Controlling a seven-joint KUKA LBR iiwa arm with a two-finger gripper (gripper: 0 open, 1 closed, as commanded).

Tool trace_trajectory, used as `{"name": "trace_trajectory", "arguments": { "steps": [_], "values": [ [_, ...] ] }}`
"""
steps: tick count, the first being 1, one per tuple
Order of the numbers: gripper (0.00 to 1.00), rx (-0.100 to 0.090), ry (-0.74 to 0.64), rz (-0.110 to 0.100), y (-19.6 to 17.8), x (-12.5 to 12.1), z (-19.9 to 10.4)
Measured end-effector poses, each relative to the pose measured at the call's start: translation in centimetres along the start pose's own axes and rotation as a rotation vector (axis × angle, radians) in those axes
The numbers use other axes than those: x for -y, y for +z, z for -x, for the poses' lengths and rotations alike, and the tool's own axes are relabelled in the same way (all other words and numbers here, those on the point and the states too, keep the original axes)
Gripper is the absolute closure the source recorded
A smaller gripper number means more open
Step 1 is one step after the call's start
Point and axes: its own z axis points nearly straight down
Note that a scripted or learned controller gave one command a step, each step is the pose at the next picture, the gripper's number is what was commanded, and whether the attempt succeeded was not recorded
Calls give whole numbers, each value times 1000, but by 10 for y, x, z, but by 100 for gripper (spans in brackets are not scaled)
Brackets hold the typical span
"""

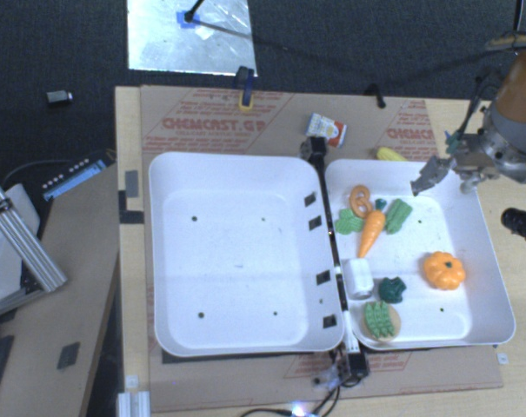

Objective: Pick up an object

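Hovering over the right bin (493,307), back edge: gripper (428,179), nothing seen between the fingers, open or shut impossible to tell. Nearest target, the carrot (371,231), lying among a pretzel (360,200) and green pieces. Better to drop straight down, clear of neighbours. Pumpkin (442,269) sitting apart, easier. Left bin (163,233) alongside. Cardboard beneath, dark carpet beyond.

Smooth white plastic bins (236,189); glossy plastic pumpkin (442,270); matt cardboard (210,120) beneath; crinkled sheet (189,24), perhaps foil.
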Motion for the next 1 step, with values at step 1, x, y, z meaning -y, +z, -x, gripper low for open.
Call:
{"name": "trace_trajectory", "arguments": {
  "steps": [1],
  "values": [
    [0,-4,-6,-4,171,-14,-67]
  ]
}}
